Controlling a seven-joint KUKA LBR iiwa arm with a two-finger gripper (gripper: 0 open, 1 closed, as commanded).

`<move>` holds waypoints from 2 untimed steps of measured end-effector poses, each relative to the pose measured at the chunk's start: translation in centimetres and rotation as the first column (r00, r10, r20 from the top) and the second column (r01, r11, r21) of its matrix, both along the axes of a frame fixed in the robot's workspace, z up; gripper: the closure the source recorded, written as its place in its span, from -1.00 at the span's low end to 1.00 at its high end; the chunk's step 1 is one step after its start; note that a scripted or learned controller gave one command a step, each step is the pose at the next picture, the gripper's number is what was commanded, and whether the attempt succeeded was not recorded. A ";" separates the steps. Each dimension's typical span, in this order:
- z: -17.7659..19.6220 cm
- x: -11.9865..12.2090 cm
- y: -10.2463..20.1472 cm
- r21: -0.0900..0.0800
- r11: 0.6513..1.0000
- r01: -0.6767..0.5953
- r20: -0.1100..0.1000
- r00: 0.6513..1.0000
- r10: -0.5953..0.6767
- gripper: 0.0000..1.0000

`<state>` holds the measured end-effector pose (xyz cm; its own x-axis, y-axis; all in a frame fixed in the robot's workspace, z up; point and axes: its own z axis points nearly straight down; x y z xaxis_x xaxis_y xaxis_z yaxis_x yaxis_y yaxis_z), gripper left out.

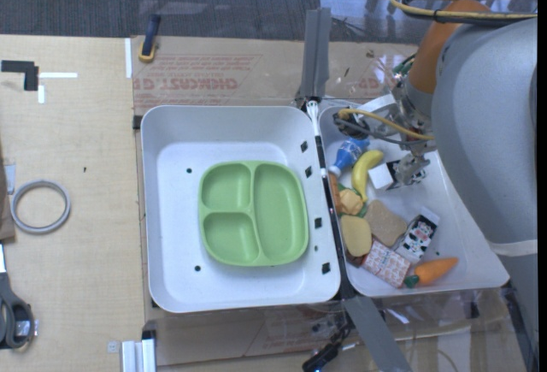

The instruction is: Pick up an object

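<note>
**Loose objects heaped in the right-hand bin**

We see the pickable things gathered in the right bin (466,229), crowded toward its left wall. A yellow banana (366,171) lies curved, running top to bottom, with a blue-and-white item (345,156) just beside its upper left. Below the banana we find a small orange-brown piece (349,201), then a pale yellow lump (355,235) touching a tan slab like bread (387,222). A black-and-white patterned carton (419,237) lies tilted to the right of the slab. Nearest the front edge, a red-and-white checked packet (386,264) rests flat, and an orange carrot (435,270) lies beside it, its green end pointing left.
</note>
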<state>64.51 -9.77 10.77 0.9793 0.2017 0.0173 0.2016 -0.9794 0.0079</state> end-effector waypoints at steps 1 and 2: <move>0.0 0.0 0.0 0.000 1.000 0.000 0.000 1.000 0.000 -1.00; 0.0 0.0 0.0 0.000 1.000 0.000 0.000 1.000 0.000 -1.00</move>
<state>64.51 -9.77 10.76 0.9793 0.2017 0.0173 0.2016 -0.9794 0.0079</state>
